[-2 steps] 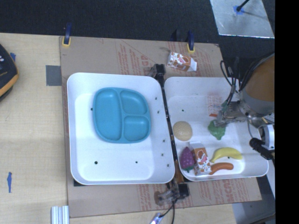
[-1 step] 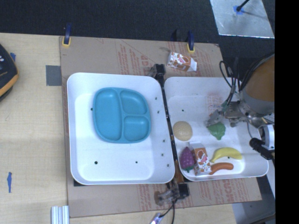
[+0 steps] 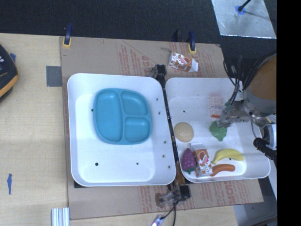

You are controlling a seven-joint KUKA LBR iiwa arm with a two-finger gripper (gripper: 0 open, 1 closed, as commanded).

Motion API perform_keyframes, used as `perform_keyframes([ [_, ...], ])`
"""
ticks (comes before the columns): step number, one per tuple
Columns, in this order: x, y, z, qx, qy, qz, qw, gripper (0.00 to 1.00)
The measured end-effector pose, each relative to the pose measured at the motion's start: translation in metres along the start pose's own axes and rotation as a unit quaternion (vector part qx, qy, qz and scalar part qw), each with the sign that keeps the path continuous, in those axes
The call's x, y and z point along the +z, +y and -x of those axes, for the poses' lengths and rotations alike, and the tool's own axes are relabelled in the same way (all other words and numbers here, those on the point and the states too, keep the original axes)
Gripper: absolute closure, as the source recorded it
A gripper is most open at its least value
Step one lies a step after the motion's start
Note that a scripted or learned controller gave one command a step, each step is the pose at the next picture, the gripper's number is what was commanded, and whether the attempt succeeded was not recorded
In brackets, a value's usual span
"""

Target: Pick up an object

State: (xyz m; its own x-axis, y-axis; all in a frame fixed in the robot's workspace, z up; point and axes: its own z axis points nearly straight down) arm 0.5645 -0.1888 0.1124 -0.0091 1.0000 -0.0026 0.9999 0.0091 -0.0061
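Two white bins are lying side by side across the middle of the frame: the left bin (image 3: 80, 164) is holding a blue divided plate (image 3: 122, 116), and the right bin (image 3: 197, 86) is carrying the loose items. The grey arm (image 3: 261, 91) is reaching in from the right edge, its orange band sitting just above the wrist, and the gripper (image 3: 229, 117) is hanging low over the right bin's middle-right area. How far its claw is parted cannot be told here, and nothing is visibly caught in it. Directly below and slightly left of the claw's tip in the frame, touching or nearly so, a green leafy toy (image 3: 218, 131) is lying, looking like the nearest candidate for the pick. Farther toward the lower edge, a banana (image 3: 228, 155) is stretching left to right, with a red sausage (image 3: 222, 168) beneath it, a small carton (image 3: 202, 162) and purple grapes (image 3: 188, 159) to their left, and a tan round bun (image 3: 184, 132) nearer the bin's left wall. Another carton (image 3: 183, 62) is resting outside, above the bins.
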Motion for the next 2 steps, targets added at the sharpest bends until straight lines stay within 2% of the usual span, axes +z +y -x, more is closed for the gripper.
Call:
perform_keyframes([
  [1,0.000,0.000,0.000,0.000,0.000,0.000,1.0000,0.00],
  [2,0.021,-0.003,-0.023,0.001,0.001,0.001,1.0000,0.00],
])
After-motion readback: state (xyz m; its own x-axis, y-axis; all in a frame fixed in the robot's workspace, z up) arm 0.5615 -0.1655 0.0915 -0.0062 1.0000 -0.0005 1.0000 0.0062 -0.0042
